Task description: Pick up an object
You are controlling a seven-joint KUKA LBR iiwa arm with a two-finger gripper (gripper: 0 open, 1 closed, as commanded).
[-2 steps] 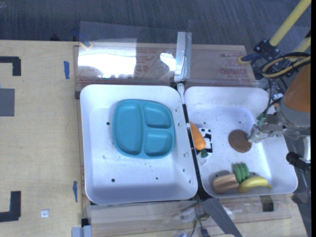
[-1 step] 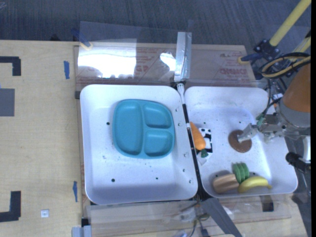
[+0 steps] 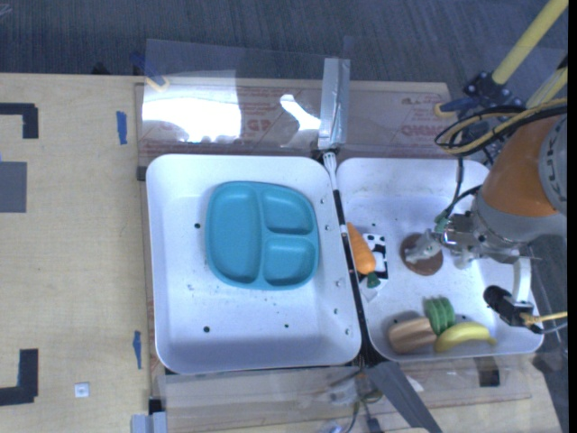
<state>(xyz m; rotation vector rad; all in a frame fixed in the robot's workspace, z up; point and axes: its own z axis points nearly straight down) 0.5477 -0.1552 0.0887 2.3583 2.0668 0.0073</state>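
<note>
One small brown round object (image 3: 422, 253) lies on the floor of the right bin (image 3: 397, 183), touching or just left of the claw (image 3: 444, 238). Whether the fingers are spread or pressed together I cannot tell; the view is too coarse there, and the brown piece may sit at their tips rather than between them. The grey arm with its orange band (image 3: 523, 180) rises to the claw's right. Left of the claw, an orange carrot (image 3: 362, 252) lies by the bin's left wall. Below it sit a brown bread roll (image 3: 412, 333), a green item (image 3: 440, 313) and a yellow banana (image 3: 463, 336). Well left, the other bin (image 3: 180, 314) holds a teal divided plate (image 3: 262, 234).
</note>
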